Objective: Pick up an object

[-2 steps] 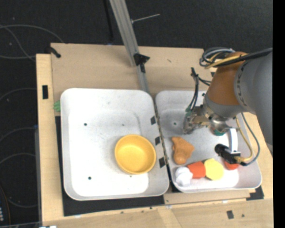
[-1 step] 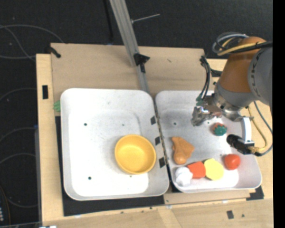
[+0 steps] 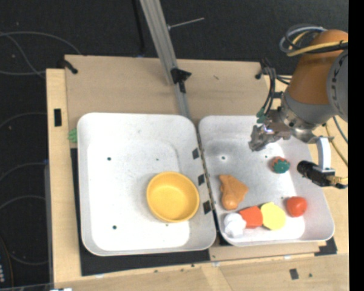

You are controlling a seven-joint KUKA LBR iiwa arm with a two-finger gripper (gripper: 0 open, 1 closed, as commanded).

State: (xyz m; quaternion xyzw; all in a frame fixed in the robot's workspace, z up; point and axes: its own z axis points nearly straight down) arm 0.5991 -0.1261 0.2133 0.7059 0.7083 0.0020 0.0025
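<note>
My gripper (image 3: 259,139) hangs over the far right part of the right bin (image 3: 230,132), above bare white floor. Nothing shows between its fingers. A small teal and orange object (image 3: 280,165) lies just right of and nearer than the gripper. Along the bin's near side lie a tan pear-shaped piece (image 3: 232,190), a white ball (image 3: 234,224), an orange-red block (image 3: 252,216), a yellow lump (image 3: 273,216) and a red ball (image 3: 296,206).
A yellow bowl (image 3: 171,196) sits in the left bin (image 3: 109,138) near its right wall. A grey metal pole (image 3: 164,41) slants up from between the bins' far ends. A black cylinder (image 3: 312,173) on the arm juts over the right bin's right edge.
</note>
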